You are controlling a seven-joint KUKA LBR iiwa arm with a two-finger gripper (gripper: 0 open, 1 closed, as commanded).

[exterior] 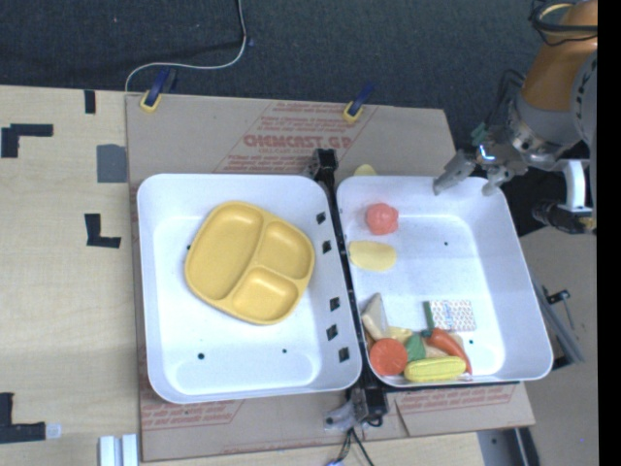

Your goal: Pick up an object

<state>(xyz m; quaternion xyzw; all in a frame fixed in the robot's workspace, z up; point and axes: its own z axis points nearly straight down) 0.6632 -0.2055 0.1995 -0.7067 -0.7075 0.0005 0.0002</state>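
Over the far right corner of the right bin point(505, 260), the gripper point(472, 179) is seen with its two fingers spread apart and nothing between them. No object is named by the task, so any of the toy foods in that bin may be taken. A pinkish-red rounded piece point(382, 217) is set alone toward the far left of the bin, and a pale yellow oval piece point(373, 255) lies just nearer. Both are judged light, stiff and smooth, probably moulded plastic, so some slipping is to be expected; each would best be gripped across its narrow middle. At the near edge a crowded heap point(419, 349) of red, green, yellow and orange pieces is gathered, though single shapes there are hard to tell apart. A speckled flat packet point(452, 314) lies beside it. In the left bin point(160, 289) a yellow divided plate point(249, 261) with three glossy compartments is held.
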